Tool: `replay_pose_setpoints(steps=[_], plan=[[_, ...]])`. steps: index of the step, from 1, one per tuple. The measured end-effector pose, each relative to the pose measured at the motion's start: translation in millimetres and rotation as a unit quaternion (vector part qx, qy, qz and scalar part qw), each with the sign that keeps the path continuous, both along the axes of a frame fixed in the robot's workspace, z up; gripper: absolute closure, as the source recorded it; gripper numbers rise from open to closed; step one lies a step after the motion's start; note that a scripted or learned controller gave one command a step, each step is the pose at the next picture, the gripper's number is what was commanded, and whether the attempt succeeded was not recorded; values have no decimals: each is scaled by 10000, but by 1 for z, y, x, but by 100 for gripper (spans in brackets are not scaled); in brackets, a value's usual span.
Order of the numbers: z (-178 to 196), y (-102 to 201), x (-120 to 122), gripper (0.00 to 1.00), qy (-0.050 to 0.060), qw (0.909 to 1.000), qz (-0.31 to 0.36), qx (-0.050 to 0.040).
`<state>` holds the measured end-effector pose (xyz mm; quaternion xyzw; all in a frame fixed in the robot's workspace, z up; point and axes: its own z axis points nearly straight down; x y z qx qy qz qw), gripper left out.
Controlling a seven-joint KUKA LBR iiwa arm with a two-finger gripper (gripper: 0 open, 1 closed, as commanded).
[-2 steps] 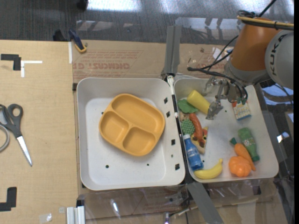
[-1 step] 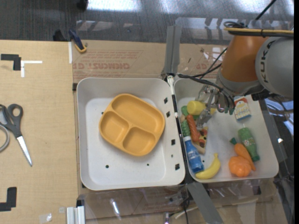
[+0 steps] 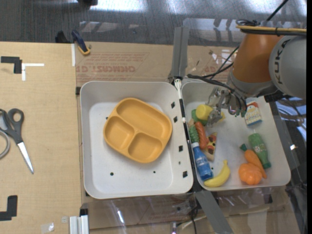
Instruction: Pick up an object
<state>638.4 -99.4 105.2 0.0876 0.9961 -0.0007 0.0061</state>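
My gripper (image 3: 223,106) hangs over the back of the right bin (image 3: 282,145), under the orange wrist band. A yellow lemon-like fruit (image 3: 204,112) lies right at its left side, touching or nearly touching it. A small green item (image 3: 194,115) sits beside the fruit. Below them lie a red-orange vegetable (image 3: 199,130), a blue bottle (image 3: 201,161) and a pizza-like slice (image 3: 211,146). A white carton (image 3: 252,115) rests just right of the gripper. A banana (image 3: 218,176), an orange (image 3: 249,174), a carrot (image 3: 254,158) and a green bottle (image 3: 258,146) fill the front right.
The left bin (image 3: 92,169) holds a yellow divided plate (image 3: 138,129). A grey divider (image 3: 179,57) runs behind the bins. Scissors (image 3: 17,136) lie on the bench at far left, and a blue clip (image 3: 80,42) sits near the back.
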Motion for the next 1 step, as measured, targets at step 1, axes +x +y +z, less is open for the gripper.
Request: replay_pose_setpoints(steps=[1], plan=[[0,0,0,0,0,10000,0,1]])
